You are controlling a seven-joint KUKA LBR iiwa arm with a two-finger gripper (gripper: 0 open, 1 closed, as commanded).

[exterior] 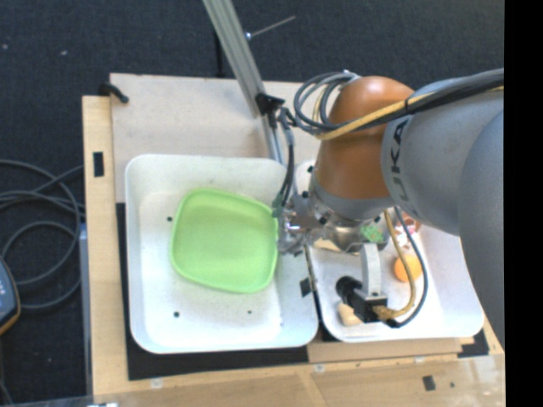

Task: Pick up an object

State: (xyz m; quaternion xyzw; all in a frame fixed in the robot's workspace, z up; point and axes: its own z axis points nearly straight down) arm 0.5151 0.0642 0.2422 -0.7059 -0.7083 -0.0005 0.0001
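A light green square plate [224, 241] lies flat in the left bin [153, 320], toward its right side. My gripper [299, 242] hangs low over the wall between the two bins, right next to the plate's right edge. The wrist and its orange band [365, 142] hide most of the right bin [450, 312]. In that bin an orange object [406, 268], a small green piece [372, 231] and a beige piece [346, 315] show from under the arm. I see nothing held in the gripper.
A slanted metal rail [237, 49] runs from the top down to the back of the bins. Cables [318, 100] loop above the wrist. The wooden bench edge [97, 227] borders the left bin.
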